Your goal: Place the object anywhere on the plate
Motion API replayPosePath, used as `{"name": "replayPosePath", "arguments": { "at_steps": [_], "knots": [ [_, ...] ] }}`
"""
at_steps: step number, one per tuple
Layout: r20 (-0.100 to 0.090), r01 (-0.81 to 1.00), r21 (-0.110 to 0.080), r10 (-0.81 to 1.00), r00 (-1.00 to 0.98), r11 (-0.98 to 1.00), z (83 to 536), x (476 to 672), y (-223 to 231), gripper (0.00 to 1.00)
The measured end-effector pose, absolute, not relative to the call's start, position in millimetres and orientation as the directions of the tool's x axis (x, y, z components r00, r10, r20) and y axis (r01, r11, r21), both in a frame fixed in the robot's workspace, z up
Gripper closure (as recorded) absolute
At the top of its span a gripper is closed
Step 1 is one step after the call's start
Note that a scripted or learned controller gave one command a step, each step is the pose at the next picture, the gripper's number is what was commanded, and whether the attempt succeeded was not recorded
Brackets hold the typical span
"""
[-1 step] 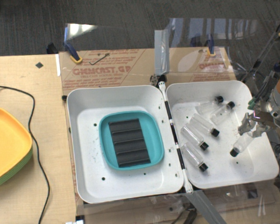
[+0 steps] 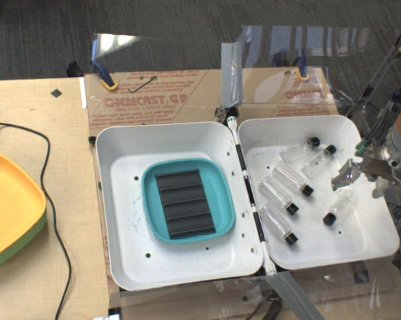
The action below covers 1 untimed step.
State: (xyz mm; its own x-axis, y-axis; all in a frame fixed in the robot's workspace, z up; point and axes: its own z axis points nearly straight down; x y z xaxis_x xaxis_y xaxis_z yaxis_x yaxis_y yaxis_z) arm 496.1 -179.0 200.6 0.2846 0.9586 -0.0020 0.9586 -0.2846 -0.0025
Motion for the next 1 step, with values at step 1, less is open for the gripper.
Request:
{"name": "replayPosePath", "arguments": {
  "at_steps": [1],
  "knots": [
    [-0.003, 0.919, -0.002, 0.919, 0.395, -0.395, 326.5, 478.3, -207.1, 0.00]
  ]
}}
